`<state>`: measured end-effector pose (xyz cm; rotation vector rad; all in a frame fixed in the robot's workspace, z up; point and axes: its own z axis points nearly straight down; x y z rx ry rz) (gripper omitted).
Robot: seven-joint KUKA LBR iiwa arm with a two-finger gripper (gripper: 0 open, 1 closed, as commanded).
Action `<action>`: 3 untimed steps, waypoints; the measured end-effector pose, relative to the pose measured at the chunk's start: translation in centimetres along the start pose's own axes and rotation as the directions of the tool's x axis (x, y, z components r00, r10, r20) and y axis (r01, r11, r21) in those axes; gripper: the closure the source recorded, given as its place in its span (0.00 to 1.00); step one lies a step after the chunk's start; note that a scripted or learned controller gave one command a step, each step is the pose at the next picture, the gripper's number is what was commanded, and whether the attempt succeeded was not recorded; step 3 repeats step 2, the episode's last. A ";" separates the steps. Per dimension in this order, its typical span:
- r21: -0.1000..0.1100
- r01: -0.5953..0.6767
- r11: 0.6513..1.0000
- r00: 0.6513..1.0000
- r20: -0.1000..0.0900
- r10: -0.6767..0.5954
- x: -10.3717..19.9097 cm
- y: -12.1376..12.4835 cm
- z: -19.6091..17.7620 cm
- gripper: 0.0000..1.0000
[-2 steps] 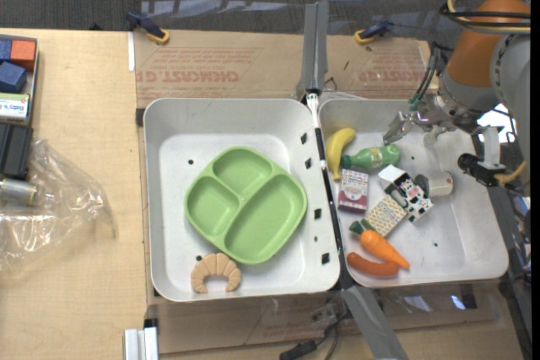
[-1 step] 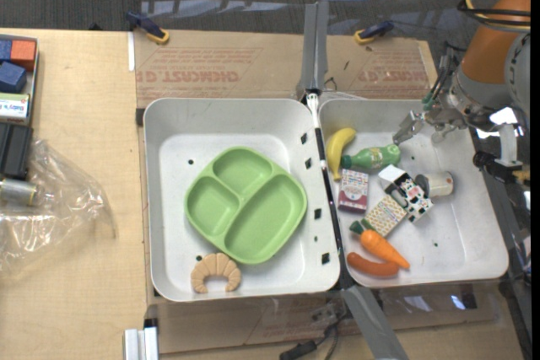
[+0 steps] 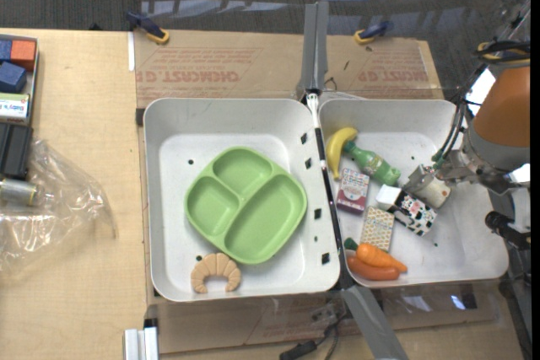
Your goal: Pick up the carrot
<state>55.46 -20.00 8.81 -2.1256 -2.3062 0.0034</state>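
Low over the right bin (image 3: pixel 472 118), the claw (image 3: pixel 429 184) hangs near that bin's middle, at the end of the grey arm with its orange band (image 3: pixel 504 110) reaching in from the right edge of the tabletop (image 3: pixel 76 282). How far the claw stands open cannot be told from this slant, and nothing is seen clearly gripped in it. Just beneath and beside it lies a black-and-white patterned carton (image 3: pixel 415 213), with a small white block (image 3: pixel 387 197) touching that carton's left side.

The carrot (image 3: pixel 379 256) lies at the near edge of the right bin, toward its near-left corner, resting on an orange-red piece (image 3: pixel 371 270) that hugs the bin's rim. It is apart from the claw. Just behind the carrot sits a tan waffle-like square (image 3: pixel 378 227), and behind that a small purple box (image 3: pixel 353 190). A green bottle (image 3: pixel 373 163) and a banana (image 3: pixel 338 147) lie toward the far-left corner of this bin.

The left bin (image 3: pixel 160 181) carries a green divided plate (image 3: pixel 245 204) in its middle and a croissant (image 3: pixel 215 272) by its near edge
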 end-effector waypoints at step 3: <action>-0.001 0.180 0.984 0.984 0.002 -0.180 -1.3 10.1 -0.1 0.00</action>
